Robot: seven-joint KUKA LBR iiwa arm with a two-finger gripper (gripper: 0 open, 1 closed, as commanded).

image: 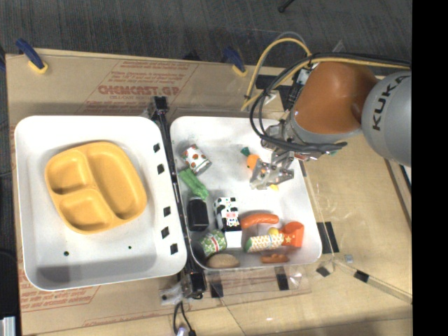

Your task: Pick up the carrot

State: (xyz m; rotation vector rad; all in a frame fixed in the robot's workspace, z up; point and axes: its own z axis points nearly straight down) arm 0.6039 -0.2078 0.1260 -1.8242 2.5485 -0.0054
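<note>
The carrot (252, 162) is a small orange piece with a green top, lying in the upper middle of the right bin (210, 131). My gripper (270, 175) hangs low over the bin floor just right of the carrot, close to it or touching its side. A small yellow bit shows under the gripper's lower edge. The carrot does not look lifted. The orange wrist band (332, 96) sits above and to the right.
Toys crowd the right bin's lower half: a red-white can (197, 159), green vegetable (194, 185), black block (198, 214), cow-print box (226, 212), sausage (259, 220), corn cob (264, 242), red cup (293, 234), potato (222, 260). A yellow divided plate (94, 185) lies in the left bin.
</note>
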